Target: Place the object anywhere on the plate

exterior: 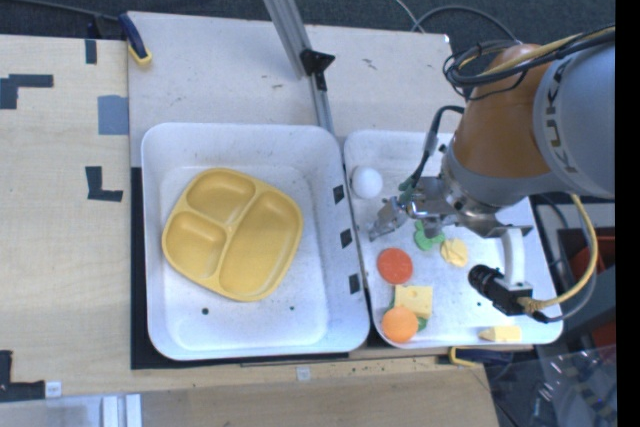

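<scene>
A: The arm [520,125] is seen bent in from the right, its wrist tipped down over the right bin [440,330], so the tool is carried low among the small pieces.

B: And the left bin [160,315]?

A: Well to the tool's left. The yellow plate [232,233] is laid flat in it, three compartments up, nothing on it; it is judged to be set there as the drop target.

B: The gripper [392,215] itself?

A: Its metal tips are pointed left, toward the bins' shared wall. Whether it is spread or closed cannot be told, and nothing is seen held.

B: Which piece is meant?

A: Not certain. A white ball [368,181] is just up-left of the tips, a red disc [395,266] just below them. A yellow block [414,300] and an orange ball [400,324] are further below, and a green piece [430,238] is tucked beside the wrist.
</scene>
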### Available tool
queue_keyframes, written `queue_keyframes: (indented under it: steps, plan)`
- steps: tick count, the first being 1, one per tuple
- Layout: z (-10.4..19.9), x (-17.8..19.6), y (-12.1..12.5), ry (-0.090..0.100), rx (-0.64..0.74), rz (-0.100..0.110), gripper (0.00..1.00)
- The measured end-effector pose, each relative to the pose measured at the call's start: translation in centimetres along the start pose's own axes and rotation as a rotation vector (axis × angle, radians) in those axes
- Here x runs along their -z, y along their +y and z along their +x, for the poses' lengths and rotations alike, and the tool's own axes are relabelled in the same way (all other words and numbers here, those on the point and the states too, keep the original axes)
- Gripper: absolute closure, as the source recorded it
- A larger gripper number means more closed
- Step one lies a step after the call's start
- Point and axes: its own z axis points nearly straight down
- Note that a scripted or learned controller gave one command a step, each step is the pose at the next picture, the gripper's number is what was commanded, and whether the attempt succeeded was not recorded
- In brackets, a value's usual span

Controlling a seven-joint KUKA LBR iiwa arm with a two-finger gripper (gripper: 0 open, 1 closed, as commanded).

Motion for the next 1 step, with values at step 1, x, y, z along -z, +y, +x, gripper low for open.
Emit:
queue_keyframes:
  steps: [1]
  plan:
    - [-1.00,17.43,2.15,-0.005,-0.006,-0.010,0.00]
